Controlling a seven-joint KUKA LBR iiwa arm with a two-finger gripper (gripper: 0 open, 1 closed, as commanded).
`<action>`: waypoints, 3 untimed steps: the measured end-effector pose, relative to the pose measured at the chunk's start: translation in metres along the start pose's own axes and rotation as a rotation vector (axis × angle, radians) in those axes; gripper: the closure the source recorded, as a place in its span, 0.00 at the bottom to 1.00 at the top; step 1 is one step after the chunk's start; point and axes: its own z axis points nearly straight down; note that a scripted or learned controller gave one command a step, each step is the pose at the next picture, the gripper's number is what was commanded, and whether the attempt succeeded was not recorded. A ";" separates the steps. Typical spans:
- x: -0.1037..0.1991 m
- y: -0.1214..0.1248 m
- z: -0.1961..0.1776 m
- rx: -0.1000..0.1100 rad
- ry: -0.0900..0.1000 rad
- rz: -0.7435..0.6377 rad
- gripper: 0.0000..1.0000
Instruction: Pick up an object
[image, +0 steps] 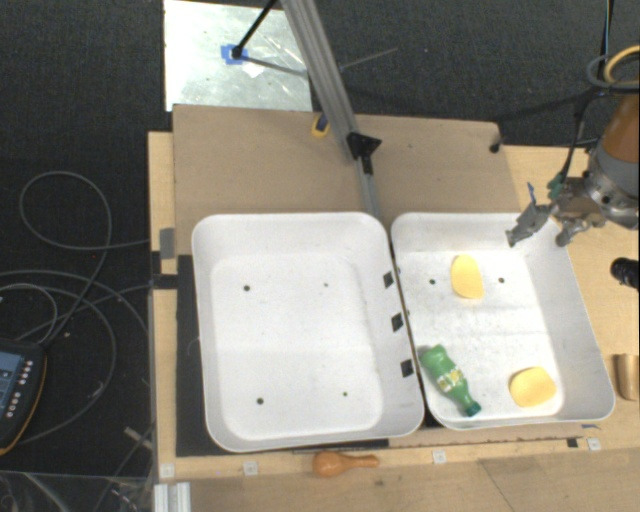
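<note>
Right bin (575, 300): held three items. Yellow piece (466, 276) toward the far edge; green bottle (448, 379) at the near left corner, lying down; second yellow piece (532, 386) near the near right corner.
Left bin (215, 300): no items.
Gripper (547, 225): over the right bin's far right corner, fingers spread, nothing between them.
Progress: no object picked; approach, grasp and lift all remained, apparently.

Both bins (300, 330) look like smooth, matt white plastic. The bottle (449, 380) at five o'clock is glossy green plastic. Two yellow lumps (466, 276) look soft and matt. The bench (420, 170) is dull brown board. The pole (325, 70) at twelve o'clock is grey metal.
</note>
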 end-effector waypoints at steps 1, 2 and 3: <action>0.005 0.001 0.042 -0.001 0.000 0.000 0.00; 0.005 0.003 0.084 -0.001 0.000 0.001 0.00; 0.005 0.005 0.070 -0.007 -0.002 -0.002 1.00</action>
